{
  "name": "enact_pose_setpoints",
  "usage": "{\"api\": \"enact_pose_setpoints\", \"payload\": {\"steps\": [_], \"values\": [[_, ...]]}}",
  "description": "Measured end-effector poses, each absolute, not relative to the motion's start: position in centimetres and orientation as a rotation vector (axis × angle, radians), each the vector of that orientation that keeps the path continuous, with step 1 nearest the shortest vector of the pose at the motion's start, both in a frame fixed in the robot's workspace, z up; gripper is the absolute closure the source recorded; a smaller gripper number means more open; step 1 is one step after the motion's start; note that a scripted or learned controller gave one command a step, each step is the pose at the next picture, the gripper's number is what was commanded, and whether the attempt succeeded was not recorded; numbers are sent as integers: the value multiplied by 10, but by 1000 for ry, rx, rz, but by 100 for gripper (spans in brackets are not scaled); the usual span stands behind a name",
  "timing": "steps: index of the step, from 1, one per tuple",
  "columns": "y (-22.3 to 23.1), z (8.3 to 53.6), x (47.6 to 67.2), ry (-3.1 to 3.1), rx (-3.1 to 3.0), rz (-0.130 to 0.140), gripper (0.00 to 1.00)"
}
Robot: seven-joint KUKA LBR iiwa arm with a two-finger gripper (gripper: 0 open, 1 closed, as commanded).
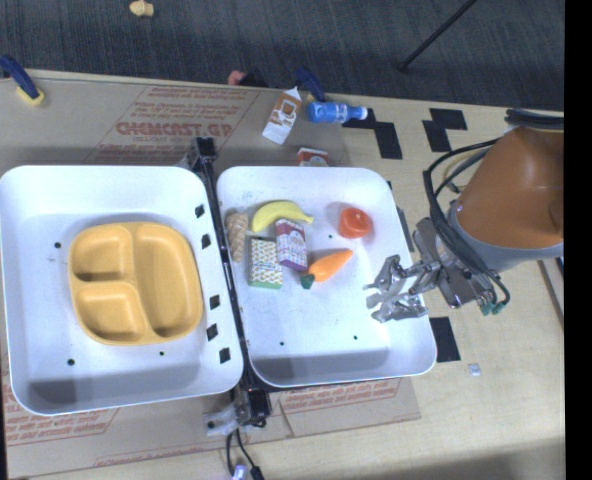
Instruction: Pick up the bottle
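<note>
Closest to the lens, the near rim of the left bin (96, 400) curves along the bottom, and inside it sits a yellow divided tray (134, 280), three compartments, nothing in them. Taking that tray as our marker and moving right: just past the seam between the bins comes the right bin (326, 368), and its toys are bunched in the half nearer the tray. A pale biscuit-like piece (237, 236) is first, then a small green-and-white box (265, 263), with a yellow banana (280, 214) above it. Touching the box is a dark red carton (291, 245), and beside that an orange carrot (328, 265) lies tilted. Further from the tray, a red-orange tomato (355, 222) sits alone.

The bottle (333, 113), blue with a pale cap, lies on its side outside both bins, on the bench beyond the right bin's far rim, well apart from the tray.

Farthest right, the gripper (394, 290) hovers over the right bin's right edge, fingers spread apart and clamped on nothing.
</note>
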State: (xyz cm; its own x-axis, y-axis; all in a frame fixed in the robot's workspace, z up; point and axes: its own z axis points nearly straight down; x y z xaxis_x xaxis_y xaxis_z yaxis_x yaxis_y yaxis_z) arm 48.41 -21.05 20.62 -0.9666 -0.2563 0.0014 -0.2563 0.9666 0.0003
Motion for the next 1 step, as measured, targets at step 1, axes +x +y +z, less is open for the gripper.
{"api": "enact_pose_setpoints", "payload": {"steps": [1], "values": [[-210, 200, 484, -3027, 831, -2, 100]]}}
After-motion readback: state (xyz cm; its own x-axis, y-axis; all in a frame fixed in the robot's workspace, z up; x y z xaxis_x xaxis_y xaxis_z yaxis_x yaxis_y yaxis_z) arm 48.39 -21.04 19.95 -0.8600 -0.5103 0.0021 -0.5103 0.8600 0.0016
